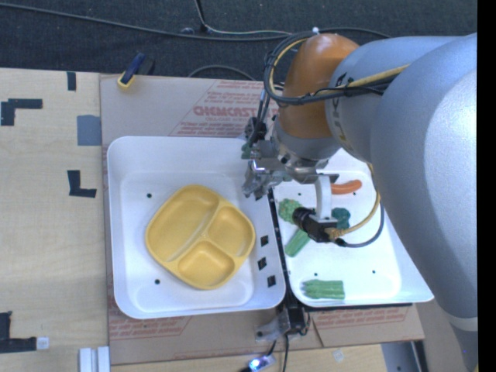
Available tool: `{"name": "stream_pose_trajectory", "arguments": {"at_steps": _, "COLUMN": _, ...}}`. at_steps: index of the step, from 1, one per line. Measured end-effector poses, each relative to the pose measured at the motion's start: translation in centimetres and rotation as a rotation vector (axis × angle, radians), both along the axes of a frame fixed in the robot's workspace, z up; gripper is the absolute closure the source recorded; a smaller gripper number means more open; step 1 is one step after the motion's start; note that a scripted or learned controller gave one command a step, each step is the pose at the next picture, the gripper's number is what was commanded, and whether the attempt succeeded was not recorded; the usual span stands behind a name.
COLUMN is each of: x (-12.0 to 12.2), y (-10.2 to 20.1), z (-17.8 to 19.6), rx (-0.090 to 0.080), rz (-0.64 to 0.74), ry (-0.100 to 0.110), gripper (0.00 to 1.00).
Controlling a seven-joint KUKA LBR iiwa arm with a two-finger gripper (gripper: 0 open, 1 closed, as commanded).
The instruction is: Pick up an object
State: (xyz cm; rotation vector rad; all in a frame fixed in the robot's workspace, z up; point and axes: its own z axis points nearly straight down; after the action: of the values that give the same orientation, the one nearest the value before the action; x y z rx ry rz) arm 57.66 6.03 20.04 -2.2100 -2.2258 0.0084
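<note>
Two shallow white bins sat side by side on the table (46, 231), and I took the ridge where they met as my landmark. To the left of that ridge, the left bin (124, 208) held one thing: a single yellow divided plate (200, 235) with three compartments, lying flat near the bin's middle, well apart from the ridge.

To the right of the ridge, the right bin (387, 277) held several small pieces. I counted one green ridged piece (323, 289) lying alone near the front wall, a little way off the ridge. One green stick-shaped piece (297, 242) lay just beside the ridge, slanted, and another green lump (291, 210) sat just above it, close to the ridge as well. One orange carrot-like piece (347, 185) lay farther right of the ridge, partly under the arm. A dark green bit (340, 213) showed near it, but I couldn't make out what it was.

The one grey arm (418, 130), with its orange band (318, 64), came in from the right and hung over the ridge towards the back of the bins. Its tool (260, 178) was right above the ridge; whether it was spread or pressed together I couldn't tell, and I saw nothing between its parts. A black cable fitting (310, 225) hung just right of the ridge, over the green pieces.
</note>
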Motion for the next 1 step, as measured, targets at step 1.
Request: {"name": "stream_pose_trajectory", "arguments": {"at_steps": 1, "x": 1.55, "y": 3.82, "z": 1.04, "rx": -0.001, "rz": -0.002, "ry": -0.001, "gripper": 1.0}}
